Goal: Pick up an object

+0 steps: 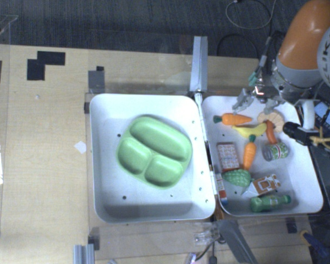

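Grey metal is being poised over the right bin's (314, 194) far rim, where the claw (257, 99) is being held with its fingers spread apart and nothing between them. Beneath and just beside it, toy food is being offered for the taking: a carrot (236, 119) lying crosswise nearest the claw, a banana (252, 130) touching it, a second carrot (249, 154) standing lengthwise, a can (275, 151), a small red box (227, 155), a green bumpy piece (237, 178), a carton (265, 184) and a green bottle (270, 202) along the near wall. In the left bin (102, 147), a green divided tray (154, 151) is being left alone. By the look of it, the approach is being made and no grasp is yet being attempted. For the next move, a descent is being called for, with the spread fingers being set astride one piece, likely the near carrot, before being closed; crowding by the banana is being judged the chief hazard.
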`<state>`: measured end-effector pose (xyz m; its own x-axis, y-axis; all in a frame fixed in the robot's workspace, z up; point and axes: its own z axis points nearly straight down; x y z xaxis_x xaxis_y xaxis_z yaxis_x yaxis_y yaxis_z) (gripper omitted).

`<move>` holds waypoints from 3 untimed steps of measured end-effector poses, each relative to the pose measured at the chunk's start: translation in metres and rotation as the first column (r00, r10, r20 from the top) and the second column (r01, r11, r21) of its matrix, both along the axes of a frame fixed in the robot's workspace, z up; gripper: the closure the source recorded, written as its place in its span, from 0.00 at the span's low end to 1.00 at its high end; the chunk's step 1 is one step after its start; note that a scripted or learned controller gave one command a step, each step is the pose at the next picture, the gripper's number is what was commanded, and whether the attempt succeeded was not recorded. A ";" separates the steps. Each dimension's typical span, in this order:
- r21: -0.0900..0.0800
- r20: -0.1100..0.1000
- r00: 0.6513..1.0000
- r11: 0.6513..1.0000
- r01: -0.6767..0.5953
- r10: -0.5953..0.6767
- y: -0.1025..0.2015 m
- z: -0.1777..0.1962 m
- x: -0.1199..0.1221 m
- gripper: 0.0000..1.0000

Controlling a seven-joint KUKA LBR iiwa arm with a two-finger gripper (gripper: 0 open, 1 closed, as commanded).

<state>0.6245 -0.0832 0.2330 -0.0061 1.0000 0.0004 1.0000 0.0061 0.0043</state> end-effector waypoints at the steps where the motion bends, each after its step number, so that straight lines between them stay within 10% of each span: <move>1: -0.001 0.008 0.995 0.995 0.103 -0.103 -0.013 -0.120 0.010 0.00; 2: -0.002 0.030 0.996 0.996 0.088 -0.088 -0.051 -0.133 -0.001 0.00; 3: 0.000 -0.039 0.999 0.999 0.033 -0.033 -0.057 -0.135 0.040 0.00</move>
<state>0.6648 -0.1404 0.0977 0.0267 0.9996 0.0005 0.9990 -0.0267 -0.0349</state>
